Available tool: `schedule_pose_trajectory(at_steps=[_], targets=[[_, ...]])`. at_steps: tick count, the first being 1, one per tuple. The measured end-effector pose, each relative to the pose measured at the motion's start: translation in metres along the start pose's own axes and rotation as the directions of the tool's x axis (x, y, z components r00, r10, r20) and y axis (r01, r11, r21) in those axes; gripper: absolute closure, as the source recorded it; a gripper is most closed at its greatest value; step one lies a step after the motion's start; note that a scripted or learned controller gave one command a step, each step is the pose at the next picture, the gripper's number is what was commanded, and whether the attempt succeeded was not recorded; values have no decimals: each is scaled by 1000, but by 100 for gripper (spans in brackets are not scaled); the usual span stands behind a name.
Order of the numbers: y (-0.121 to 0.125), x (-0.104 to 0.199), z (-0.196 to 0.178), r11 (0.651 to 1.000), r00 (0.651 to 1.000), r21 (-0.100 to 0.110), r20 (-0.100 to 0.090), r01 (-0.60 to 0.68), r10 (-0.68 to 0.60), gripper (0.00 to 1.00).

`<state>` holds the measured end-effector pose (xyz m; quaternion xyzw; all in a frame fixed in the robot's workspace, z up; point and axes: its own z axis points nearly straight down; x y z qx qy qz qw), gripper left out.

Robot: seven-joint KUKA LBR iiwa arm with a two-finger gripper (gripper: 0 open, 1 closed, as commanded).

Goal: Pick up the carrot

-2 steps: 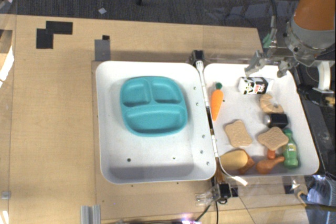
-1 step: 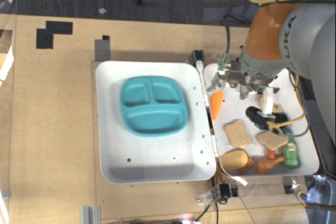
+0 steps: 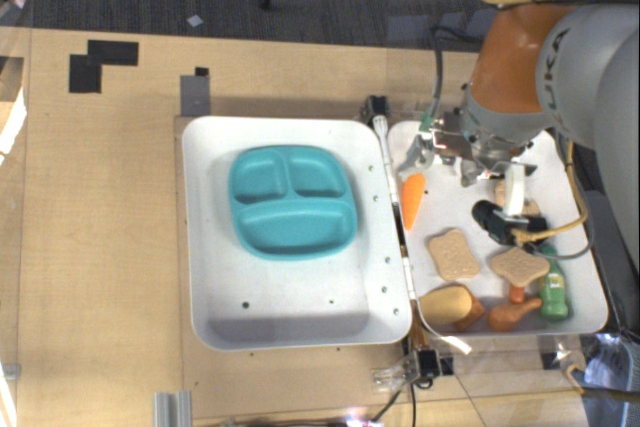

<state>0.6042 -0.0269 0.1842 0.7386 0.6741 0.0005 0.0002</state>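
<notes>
Carrot (image 3: 411,199) lies along the right bin's (image 3: 592,300) nine o'clock wall, tip pointing to six. Gripper (image 3: 441,161) hovers at the carrot's one o'clock, fingers spread wide, nothing between them. One fingertip (image 3: 412,158) sits just at the carrot's twelve.

White is seen on both bins, the left bin (image 3: 210,315) bearing a plain teal plate (image 3: 293,201), while in the right bin (image 3: 588,280) the carrot (image 3: 410,199) is shown in bright orange. One toast slice (image 3: 455,255) and a second toast slice (image 3: 518,266) are coloured tan, a rounded piece (image 3: 447,304) golden-yellow, a drumstick-like piece (image 3: 505,313) brown, and a small item (image 3: 554,296) green, possibly with a yellow patch. The arm (image 3: 600,45) is finished in grey with an orange band (image 3: 515,65), and the pale wooden bench (image 3: 100,215) is marked with black patches (image 3: 100,63).
</notes>
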Motion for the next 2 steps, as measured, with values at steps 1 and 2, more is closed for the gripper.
schedule_pose_trajectory(at_steps=[1, 2], targets=[[35, -55, 96, 988, 988, -8, -2, -152, 152, 0], [36, -52, 85, 989, 989, -12, -5, -145, 145, 100]])
